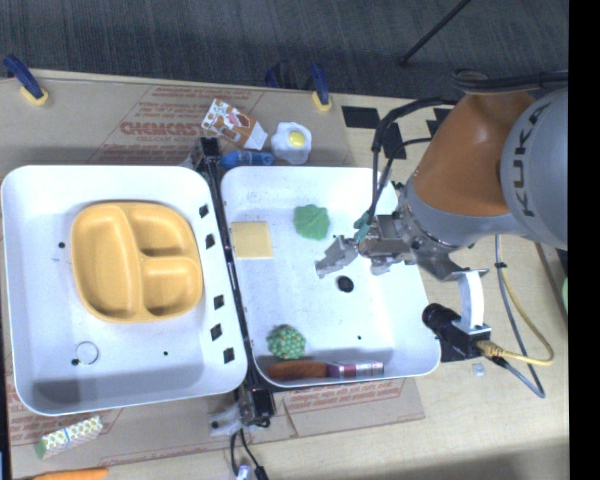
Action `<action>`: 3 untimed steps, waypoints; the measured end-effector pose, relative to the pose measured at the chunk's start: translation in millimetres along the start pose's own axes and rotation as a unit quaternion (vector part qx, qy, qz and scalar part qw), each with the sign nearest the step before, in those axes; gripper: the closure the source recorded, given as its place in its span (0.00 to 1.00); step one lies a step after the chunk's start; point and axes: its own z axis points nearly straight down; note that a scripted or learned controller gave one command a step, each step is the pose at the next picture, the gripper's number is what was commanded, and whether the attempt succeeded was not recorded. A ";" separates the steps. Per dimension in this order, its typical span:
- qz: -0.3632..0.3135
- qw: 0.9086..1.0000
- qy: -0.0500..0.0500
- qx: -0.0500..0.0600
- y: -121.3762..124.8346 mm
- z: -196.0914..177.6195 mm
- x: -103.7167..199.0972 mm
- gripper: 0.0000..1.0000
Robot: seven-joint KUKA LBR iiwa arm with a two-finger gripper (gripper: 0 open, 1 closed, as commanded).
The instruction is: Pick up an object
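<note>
My grey arm [500,168] with its orange band fills the right of the frame, highest above the bench [130,118] and so closest to the lens. From it my jaws [332,260] reach leftward over the right bin [410,358], in the middle right of the picture. They are spread apart, the metal tips pointing left and down, with nothing between them.

Just below the tips a small dark round thing [345,285] lies on the bin floor, near but not touched. Up and to the left of the tips sits a green crumpled piece [312,220], close by. Farther left, near the bin's left wall, a pale yellow square [251,238] lies flat. At the lower edge of this bin a green knobbly ball [287,342] rests, and just beside it a long reddish-brown stick [325,370] lies along the bottom wall.

The left bin [20,298] holds a yellow divided tray [135,260], well apart from my jaws.

Outside the bins, at the upper middle of the frame, a small printed packet [223,120], a blue item [247,157] and a white-and-yellow round thing [292,141] lie on the bench
</note>
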 end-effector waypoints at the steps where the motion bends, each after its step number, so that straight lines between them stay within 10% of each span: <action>1: 0.130 0.991 0.000 0.001 20.3 135.9 -32.0 0.00; 2: 0.108 0.994 0.000 -0.001 93.9 152.8 -69.9 0.00; 3: -0.096 0.995 -0.001 -0.002 127.8 152.0 -23.8 0.00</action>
